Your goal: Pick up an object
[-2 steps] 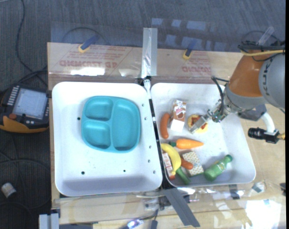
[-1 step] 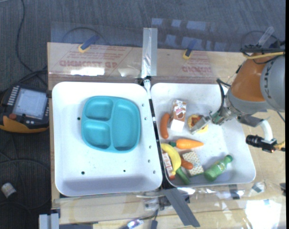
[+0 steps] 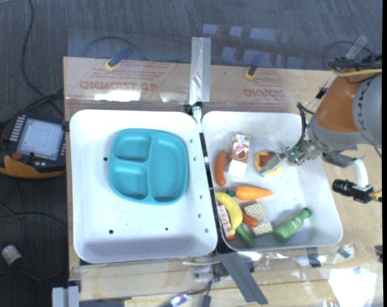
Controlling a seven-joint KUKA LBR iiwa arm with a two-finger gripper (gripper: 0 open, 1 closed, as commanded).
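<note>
Item 1. Arm, grey with orange band, entered from the right edge of the frame. Its gripper (image 3: 297,153) is seen low over the upper right part of the right bin (image 3: 321,200). Whether anything is grasped cannot be told at this size.

Item 2. Nearest candidate: a small red and yellow wedge-shaped toy (image 3: 266,162), placed just to the left of the gripper, near it but apparently apart. No clear long axis is shown.

Item 3. Other contents of the right bin, further left and lower in the frame: a small carton (image 3: 238,154); a sausage (image 3: 220,167), lying lengthwise up the frame; a carrot (image 3: 253,192), long axis across the frame; a banana (image 3: 226,208); a green bottle (image 3: 292,225), tilted.

Item 4. Left bin (image 3: 91,190), holding a blue divided plate (image 3: 147,165).

Judgement: a short leftward shift is called for to bring the wedge-shaped toy under the gripper.
</note>
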